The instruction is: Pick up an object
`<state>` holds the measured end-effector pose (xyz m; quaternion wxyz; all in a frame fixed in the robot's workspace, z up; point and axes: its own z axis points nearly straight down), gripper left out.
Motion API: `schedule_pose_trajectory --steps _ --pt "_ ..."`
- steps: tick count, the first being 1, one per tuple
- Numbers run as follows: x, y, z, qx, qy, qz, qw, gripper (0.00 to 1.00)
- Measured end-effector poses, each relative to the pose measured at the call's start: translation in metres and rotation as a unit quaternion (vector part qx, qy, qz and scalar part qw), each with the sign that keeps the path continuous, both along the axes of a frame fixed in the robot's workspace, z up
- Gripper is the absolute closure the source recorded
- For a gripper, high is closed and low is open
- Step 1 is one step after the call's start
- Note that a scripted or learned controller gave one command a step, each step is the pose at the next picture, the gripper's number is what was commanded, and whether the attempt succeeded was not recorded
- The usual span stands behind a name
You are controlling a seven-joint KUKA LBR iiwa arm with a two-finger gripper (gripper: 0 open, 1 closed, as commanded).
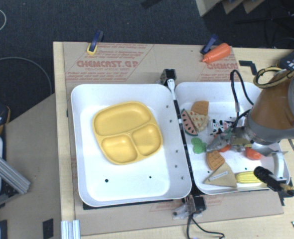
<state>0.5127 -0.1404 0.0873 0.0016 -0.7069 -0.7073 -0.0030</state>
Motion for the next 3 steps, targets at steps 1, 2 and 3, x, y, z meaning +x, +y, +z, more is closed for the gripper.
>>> schedule_pose_trajectory --steps 1,2,3 --pt "0.003 -0.001 0.014 -0.0022 -0.006 0.000 1.0000 1.00" --pt "0.005 0.006 0.058 -0.0044 -0.002 0.001 1.0000 1.00" --pt "0.006 0.001 0.102 -0.0044 -0.002 0.000 1.0000 1.00"
